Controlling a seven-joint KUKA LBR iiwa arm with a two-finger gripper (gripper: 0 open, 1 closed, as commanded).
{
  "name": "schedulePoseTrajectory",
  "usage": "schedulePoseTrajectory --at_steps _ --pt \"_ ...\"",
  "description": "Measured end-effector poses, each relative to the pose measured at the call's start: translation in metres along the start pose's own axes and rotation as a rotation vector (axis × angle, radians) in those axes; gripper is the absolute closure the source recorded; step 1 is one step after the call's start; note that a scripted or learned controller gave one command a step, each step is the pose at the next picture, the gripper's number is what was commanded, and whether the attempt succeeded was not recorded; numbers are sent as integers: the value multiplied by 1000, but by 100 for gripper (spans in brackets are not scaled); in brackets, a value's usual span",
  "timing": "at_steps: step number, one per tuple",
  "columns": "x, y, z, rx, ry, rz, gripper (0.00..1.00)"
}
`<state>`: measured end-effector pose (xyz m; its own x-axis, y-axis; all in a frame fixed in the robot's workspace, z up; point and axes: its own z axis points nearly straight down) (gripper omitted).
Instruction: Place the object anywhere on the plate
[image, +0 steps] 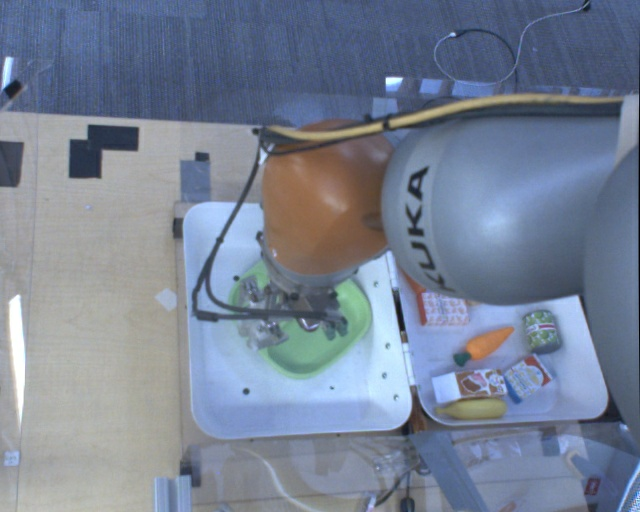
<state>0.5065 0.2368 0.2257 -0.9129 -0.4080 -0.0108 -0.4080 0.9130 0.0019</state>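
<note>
A light green plate (345, 338) lies in the left white bin (215, 400). My arm's orange band and wrist hang straight over it, and the gripper (290, 318) sits low above the plate's middle. The wrist hides most of the plate and whatever is under the gripper. I cannot make out an object between the fingers from this angle.
The right white bin (590, 400) holds a toy carrot (486, 344), a small juice carton (470, 384), a blue and white carton (527, 378), a banana (470, 408), a green can (540, 330) and a red-patterned packet (443, 308). The big grey arm link covers the upper right.
</note>
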Motion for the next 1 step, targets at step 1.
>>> schedulePoseTrajectory --at_steps 1 --pt "0 0 0 0 0 1 0"
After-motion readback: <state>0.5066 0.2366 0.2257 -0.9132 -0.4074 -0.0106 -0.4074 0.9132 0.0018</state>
